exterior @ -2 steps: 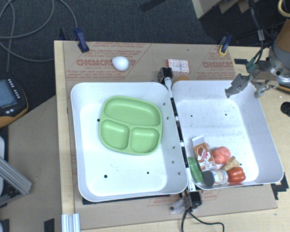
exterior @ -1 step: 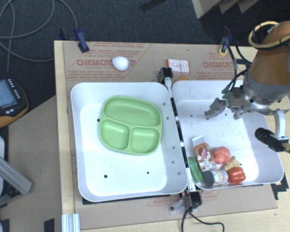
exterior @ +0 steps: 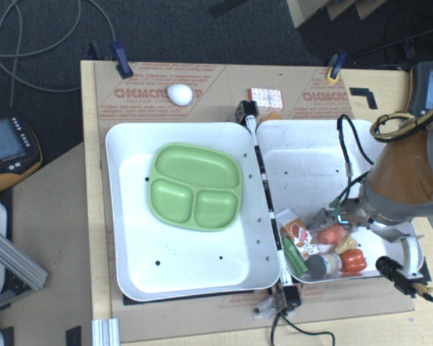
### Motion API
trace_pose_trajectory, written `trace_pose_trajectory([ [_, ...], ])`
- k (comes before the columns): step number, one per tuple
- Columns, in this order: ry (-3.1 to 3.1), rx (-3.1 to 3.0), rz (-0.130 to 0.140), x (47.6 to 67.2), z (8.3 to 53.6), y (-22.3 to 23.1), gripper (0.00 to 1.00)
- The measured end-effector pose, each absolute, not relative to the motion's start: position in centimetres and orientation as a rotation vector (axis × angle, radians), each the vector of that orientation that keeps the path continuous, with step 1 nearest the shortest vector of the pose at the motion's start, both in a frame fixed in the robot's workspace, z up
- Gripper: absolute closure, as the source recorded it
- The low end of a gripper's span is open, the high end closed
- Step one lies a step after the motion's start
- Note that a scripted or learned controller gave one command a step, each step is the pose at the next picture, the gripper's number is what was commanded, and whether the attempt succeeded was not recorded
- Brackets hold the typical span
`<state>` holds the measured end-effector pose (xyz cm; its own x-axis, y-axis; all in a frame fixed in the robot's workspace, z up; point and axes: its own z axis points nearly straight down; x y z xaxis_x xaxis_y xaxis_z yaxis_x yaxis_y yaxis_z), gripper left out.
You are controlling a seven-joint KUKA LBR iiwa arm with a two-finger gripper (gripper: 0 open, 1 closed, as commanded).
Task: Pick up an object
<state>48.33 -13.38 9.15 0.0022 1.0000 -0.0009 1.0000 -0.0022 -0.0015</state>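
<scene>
We are hovering our claw, its grip state impossible to tell, over the right bin, with the red tomato lying just below it toward the bin's near edge.

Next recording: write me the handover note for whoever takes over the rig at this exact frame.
Pincer: low over the right bin, at the top of the pile; whether it is open or shut cannot be told, and nothing is seen held.
Things: the pile sits in the right bin's near corner, with red pieces, a green piece, a grey one and a printed packet. A green tray lies in the left bin. A white ball and a small box lie on the cardboard behind the bins.
Done: the arm has reached the pile.
Left: grasp one object and lift it.
</scene>
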Motion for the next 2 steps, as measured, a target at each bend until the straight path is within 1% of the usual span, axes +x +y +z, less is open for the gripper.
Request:
trace_pose_trajectory([
  [1, -2.221, -2.225, -0.001, 48.4, 10.2, -13.3, 1.00],
  [2, -2.224, -2.220, -0.003, 52.0, 18.5, -4.6, 1.00],
])
